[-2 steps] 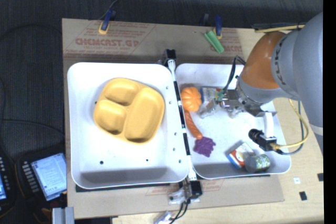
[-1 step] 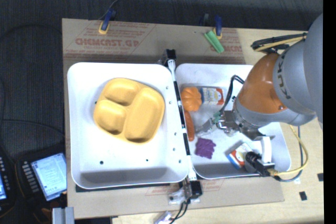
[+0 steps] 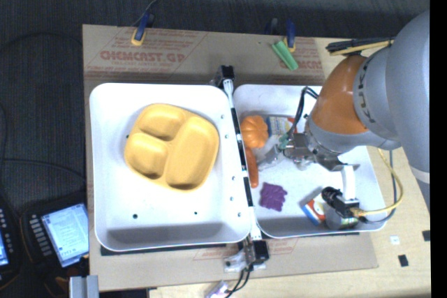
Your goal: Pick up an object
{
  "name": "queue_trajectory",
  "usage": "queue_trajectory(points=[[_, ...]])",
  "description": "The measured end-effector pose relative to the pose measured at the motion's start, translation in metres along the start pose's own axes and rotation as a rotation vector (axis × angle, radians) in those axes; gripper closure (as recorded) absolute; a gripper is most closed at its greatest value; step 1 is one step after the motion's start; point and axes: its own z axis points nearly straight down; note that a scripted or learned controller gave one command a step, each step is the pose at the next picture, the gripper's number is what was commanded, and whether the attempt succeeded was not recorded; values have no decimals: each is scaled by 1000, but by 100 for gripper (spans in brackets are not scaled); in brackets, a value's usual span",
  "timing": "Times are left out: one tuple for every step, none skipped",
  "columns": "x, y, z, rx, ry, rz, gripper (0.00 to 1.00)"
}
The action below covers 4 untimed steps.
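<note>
Dark carpet surrounds a brown board (image 3: 140, 56) carrying two white bins. Left bin (image 3: 105, 150): one large yellow three-part tray (image 3: 172, 145), lying near the middle. Right bin (image 3: 370, 181): grey arm (image 3: 398, 91) with orange band reaching in over it from the right; gripper (image 3: 297, 146) low over the bin's left half, grasp cannot be told from this angle. Orange pumpkin-like object (image 3: 254, 131) at the bin's left wall, just beside the gripper. Purple object (image 3: 273, 197) below it. Small red, white and blue item (image 3: 313, 208) near the lower edge. Green marker (image 3: 285, 55) on the board above.
</note>
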Motion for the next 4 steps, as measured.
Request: queue_trajectory(points=[[-4,-53,-1,-9,-2,0,0],[-5,-51,-11,-10,-2,1,100],[-5,-52,-11,-10,-1,0,0],[-2,-58,-1,-10,-4,1,0]])
